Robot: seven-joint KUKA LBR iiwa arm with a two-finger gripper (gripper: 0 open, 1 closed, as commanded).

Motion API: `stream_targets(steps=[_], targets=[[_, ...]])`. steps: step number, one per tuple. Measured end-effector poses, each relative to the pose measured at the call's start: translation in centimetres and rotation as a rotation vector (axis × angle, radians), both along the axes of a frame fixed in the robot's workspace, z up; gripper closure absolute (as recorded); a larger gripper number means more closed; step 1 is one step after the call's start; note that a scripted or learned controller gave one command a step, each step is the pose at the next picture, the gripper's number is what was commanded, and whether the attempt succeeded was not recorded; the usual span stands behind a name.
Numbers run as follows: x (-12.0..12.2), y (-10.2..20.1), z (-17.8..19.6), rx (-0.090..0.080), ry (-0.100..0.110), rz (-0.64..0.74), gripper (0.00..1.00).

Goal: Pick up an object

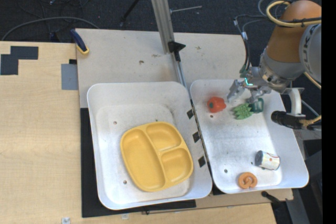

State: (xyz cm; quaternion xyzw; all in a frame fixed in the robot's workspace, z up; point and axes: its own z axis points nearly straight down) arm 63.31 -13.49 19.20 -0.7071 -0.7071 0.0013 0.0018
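The two-finger gripper (244, 93) hangs spread over the right white bin (286, 173), apparently just above the leafy green plastic toy (242, 111), holding nothing.

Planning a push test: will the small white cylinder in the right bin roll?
Probably. The white cylinder lies on its side on the bin's flat floor, so a sideways nudge would likely roll it. It looks small and light, so it may skid too.
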Motion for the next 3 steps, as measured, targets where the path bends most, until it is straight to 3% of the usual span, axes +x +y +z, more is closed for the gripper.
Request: stream_targets(steps=[1, 2, 3], targets=[[0.1, 0.0, 0.2, -0.001, -0.004, 0.000, 0.00], [-1.1, 0.0, -5.4, 0.000, 0.005, -0.001, 0.00], [-0.8, -0.1, -10.1, -0.004, -0.010, 0.000, 0.00]])
